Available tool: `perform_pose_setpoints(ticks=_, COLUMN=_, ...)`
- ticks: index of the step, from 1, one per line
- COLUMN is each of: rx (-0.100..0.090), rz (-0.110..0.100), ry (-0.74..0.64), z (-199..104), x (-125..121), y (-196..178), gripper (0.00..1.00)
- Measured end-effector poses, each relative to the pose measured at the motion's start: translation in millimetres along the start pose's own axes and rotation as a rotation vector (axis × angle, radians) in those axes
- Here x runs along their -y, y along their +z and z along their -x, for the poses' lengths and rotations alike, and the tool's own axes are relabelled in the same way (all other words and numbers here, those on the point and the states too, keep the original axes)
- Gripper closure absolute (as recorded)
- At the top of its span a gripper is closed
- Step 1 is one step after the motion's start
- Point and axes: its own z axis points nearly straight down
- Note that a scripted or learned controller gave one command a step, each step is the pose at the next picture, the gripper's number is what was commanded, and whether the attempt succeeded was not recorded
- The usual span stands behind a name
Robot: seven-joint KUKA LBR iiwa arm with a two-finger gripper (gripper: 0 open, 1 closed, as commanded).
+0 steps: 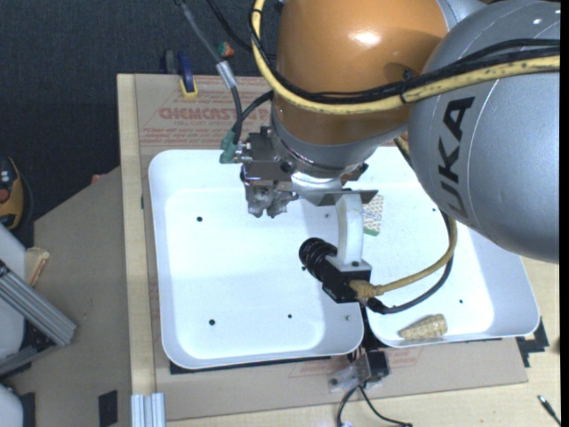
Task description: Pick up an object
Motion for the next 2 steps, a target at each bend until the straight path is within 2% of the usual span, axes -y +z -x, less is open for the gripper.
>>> perform_pose_setpoints(ticks=1, rx=0.010, rz=-0.023, ry=0.002, z=-9.9, x=-3.3, y=100.6, gripper=1.00)
perform_pose_setpoints(ticks=2, rx=0.004, rz=-0.008, ry=0.003, z=4.3, x=1.1, y=62.4, gripper=1.00)
